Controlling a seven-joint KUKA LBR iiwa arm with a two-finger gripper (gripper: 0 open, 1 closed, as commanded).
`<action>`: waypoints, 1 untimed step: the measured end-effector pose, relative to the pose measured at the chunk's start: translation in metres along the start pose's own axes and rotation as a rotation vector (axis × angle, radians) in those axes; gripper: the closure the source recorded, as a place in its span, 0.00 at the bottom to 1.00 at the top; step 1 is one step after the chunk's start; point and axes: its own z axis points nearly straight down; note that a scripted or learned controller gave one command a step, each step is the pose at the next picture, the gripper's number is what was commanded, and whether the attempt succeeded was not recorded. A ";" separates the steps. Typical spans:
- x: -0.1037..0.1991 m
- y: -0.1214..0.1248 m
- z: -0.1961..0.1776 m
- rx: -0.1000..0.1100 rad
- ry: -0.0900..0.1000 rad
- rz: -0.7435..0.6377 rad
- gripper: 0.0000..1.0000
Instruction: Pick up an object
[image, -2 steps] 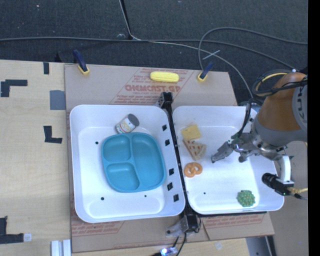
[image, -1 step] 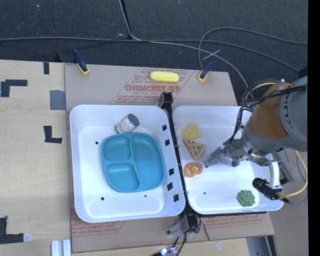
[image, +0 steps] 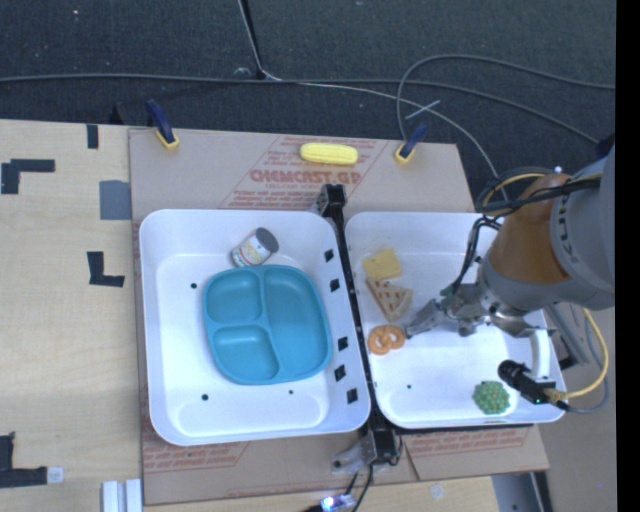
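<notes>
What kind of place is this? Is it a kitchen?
Probably a robot lab, not a kitchen: a robot arm reaches over two white bins clamped onto cardboard, with toy-like food and cables around.

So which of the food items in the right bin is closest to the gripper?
The orange ring, just left of the gripper. The cheese, wedge and green piece lie farther away.

The only readable print stands on the brown cardboard sheet (image: 200, 170) under the two bins — red letters, upside down from this camera, that seem to read "CHEMCAST GP", with a smaller red line below them that is too blurred to read. More red print shows at the cardboard's lower edge — not legible.
</notes>
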 end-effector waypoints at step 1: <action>-0.001 0.000 -0.011 -0.003 -0.002 0.000 1.00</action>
